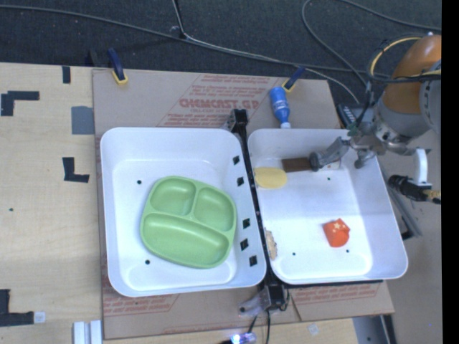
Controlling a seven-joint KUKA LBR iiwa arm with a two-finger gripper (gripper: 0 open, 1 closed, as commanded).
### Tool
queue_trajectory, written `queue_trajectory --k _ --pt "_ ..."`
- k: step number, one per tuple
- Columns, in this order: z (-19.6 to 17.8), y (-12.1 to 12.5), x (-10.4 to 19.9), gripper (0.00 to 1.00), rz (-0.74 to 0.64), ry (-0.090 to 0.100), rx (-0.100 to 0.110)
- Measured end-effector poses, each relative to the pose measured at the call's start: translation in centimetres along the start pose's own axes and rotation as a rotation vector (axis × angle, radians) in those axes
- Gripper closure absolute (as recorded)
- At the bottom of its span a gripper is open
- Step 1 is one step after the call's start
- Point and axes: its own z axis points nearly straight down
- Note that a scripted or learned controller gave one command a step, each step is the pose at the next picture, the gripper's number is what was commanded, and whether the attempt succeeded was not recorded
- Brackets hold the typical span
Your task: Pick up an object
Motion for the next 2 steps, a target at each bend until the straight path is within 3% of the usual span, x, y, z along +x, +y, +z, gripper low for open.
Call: queue_trajectory --k 1,2 --pt "-1.3 0.1 0.0 1.0 -0.002 -0.002 -0.005" --pt "-5.9 0.1 0.8 1.0 -0.001 0.0 -0.008"
